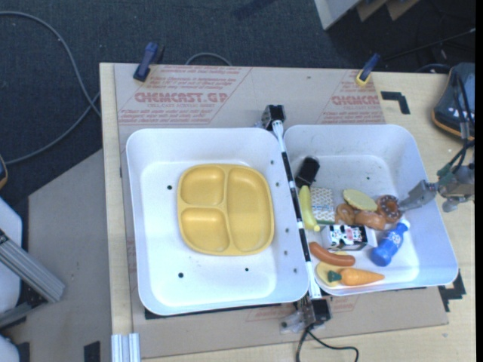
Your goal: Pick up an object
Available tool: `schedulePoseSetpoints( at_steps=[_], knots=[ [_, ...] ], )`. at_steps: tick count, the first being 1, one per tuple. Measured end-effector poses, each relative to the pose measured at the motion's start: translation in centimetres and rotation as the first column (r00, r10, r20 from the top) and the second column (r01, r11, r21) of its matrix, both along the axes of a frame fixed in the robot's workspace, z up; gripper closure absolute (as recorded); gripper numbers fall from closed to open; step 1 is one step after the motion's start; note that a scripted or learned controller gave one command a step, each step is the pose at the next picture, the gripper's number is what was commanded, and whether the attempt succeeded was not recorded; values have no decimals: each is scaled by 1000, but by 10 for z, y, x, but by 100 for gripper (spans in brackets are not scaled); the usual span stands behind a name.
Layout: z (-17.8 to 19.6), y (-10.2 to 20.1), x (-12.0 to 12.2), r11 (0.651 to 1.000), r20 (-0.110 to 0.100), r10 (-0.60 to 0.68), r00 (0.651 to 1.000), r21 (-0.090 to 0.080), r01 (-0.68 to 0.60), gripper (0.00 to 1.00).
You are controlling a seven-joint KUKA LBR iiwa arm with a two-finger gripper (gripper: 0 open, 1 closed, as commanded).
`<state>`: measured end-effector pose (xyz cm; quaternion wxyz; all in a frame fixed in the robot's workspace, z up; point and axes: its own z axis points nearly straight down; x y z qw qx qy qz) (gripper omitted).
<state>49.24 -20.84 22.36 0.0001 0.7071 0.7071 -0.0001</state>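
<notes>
Candidates for the pick, none chosen yet: lay crowded in the lower half of the right bin (355,132), well within reach. Counted among them a blue bottle (388,246) nearest the arm, a cow-patterned carton (347,237) just beside it, an orange carrot (355,277) and a red sausage (332,257) near the front wall, brown pastries (364,217) touching in the middle, and a yellow banana (305,207) along the divider. Hung over the bin's right edge, the gripper (425,194), above and just beside the bottle and pastries, holding nothing visible. Could not be told from this slant whether open or closed. Judged to be the approach step, before any descent. Called next for settling on one item standing somewhat free, probably the bottle, then lining up over it and lowering without nudging the neighbours. Further out: sat alone in the left bin (151,151) a yellow divided plate (226,208), both bins resting on the brown table (226,89).
</notes>
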Motion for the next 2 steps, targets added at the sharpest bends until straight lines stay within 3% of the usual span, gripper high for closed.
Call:
schedulePoseSetpoints(
  at_steps=[1, 2],
  knots=[
    [-71, 44, 72, 1000, 0, 1, 1000, 1, -1, 0],
    [-136, 80, 56, 1000, 6, 0, 1000, -1, 0, 0]
  ],
)
